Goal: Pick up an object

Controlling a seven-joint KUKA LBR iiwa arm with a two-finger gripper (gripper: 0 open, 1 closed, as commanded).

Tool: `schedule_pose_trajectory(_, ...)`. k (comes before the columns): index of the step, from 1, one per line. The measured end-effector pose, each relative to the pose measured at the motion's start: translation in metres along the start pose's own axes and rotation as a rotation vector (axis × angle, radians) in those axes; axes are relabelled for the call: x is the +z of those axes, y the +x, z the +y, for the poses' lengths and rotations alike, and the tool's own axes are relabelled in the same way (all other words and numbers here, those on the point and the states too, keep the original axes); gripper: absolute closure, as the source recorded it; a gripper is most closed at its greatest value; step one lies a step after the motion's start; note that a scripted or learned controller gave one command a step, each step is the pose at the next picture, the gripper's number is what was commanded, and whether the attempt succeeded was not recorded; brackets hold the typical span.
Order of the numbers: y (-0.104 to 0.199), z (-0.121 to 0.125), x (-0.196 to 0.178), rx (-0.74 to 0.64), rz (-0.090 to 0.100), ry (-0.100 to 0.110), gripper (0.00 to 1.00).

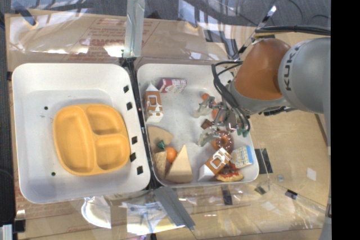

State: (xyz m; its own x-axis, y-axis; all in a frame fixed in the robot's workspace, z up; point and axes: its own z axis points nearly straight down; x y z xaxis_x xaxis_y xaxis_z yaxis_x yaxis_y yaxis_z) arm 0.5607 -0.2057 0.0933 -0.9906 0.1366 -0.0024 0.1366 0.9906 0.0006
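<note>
Claw [220,123] is down low in the right bin [185,73], right among the clutter near the small orange-and-white box [217,161], but honestly I can't tell if it's got hold of anything. Nothing looks lifted, so I'd say the pick isn't done. Yellow tray [90,139] sits in the left bin [28,81].

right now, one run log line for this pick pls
phase: reaching | gripper: low over right bin clutter | grasp: unconfirmed | yellow tray: left bin
</note>
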Motion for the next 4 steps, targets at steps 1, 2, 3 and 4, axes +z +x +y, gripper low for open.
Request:
schedule_pose_trajectory(1, 0.027, -0.006, 0.0, 0.168, 0.0, 0.0, 0.0)
schedule_pose_trajectory(2, 0.016, 0.025, 0.0, 0.348, -0.001, 0.0, 0.0)
schedule_pose_trajectory(3, 0.043, -0.01, 0.0, 0.303, -0.001, 0.0, 0.0)
schedule_pose_trajectory(4, -0.007, -0.005, -0.002, 0.163, -0.004, 0.002, 0.0)
